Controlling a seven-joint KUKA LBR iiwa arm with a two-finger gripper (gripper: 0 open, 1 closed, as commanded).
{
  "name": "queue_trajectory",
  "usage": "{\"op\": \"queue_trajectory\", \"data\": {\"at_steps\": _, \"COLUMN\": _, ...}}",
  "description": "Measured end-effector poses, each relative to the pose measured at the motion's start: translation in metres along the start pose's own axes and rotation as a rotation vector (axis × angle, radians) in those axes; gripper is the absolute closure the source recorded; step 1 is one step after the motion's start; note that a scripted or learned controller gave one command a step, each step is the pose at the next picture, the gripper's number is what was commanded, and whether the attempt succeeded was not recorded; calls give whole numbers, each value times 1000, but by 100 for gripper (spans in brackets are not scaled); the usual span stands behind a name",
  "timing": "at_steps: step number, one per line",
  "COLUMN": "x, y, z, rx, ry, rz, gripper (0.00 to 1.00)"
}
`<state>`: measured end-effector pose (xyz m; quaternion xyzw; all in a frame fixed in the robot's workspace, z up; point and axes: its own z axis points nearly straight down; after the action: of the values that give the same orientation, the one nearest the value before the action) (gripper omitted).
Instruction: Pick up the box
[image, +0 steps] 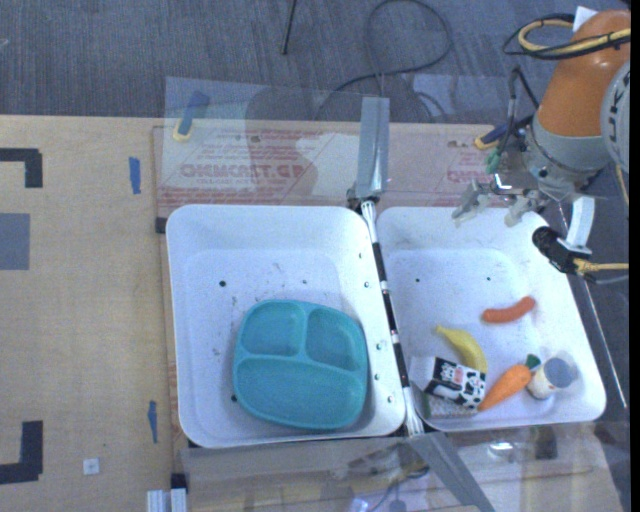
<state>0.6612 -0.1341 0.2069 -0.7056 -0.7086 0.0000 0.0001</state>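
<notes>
The box (455, 382) is small, black and white with a cow-like pattern. It lies near the front left corner of the right bin (440, 262). My gripper (494, 208) hangs over the bin's far edge, well behind the box and apart from it. Its two silver fingers (469, 205) are spread open with nothing between them.
Around the box lie a yellow banana (463, 345), a carrot (508, 382), a small grey-topped cup (553, 375) and an orange sausage (508, 311). The left bin (200, 250) holds a teal divided plate (300, 365). A metal divider (373, 150) stands between the bins at the back.
</notes>
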Motion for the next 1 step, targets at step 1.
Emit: {"op": "queue_trajectory", "data": {"at_steps": 1, "x": 0, "y": 0, "z": 0, "rx": 0, "ry": 0, "rz": 0, "gripper": 0}}
